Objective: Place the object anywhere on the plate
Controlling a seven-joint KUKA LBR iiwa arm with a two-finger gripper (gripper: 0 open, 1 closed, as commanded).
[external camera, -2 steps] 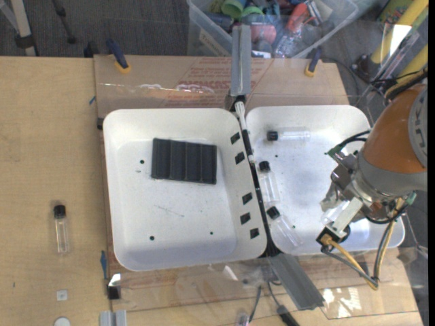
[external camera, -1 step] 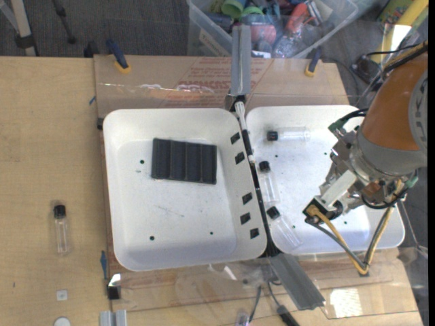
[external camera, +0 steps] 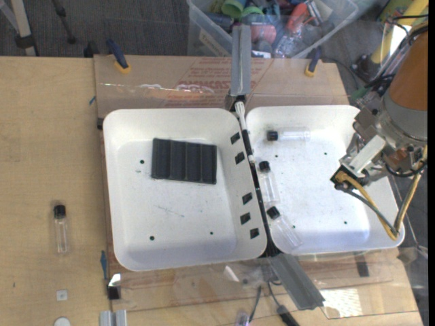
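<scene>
Vial [external camera: 289, 136], right of the plate [external camera: 184, 160], looks light, rigid, slippery, breakable; pinch its clear mid-body; the gripper's [external camera: 380, 156] hold state cannot be told.

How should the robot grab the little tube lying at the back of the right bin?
Grip the tube across the middle of its clear body, coming straight down. It lies flat, black cap toward the left, with bare right bin floor along both long sides.
</scene>
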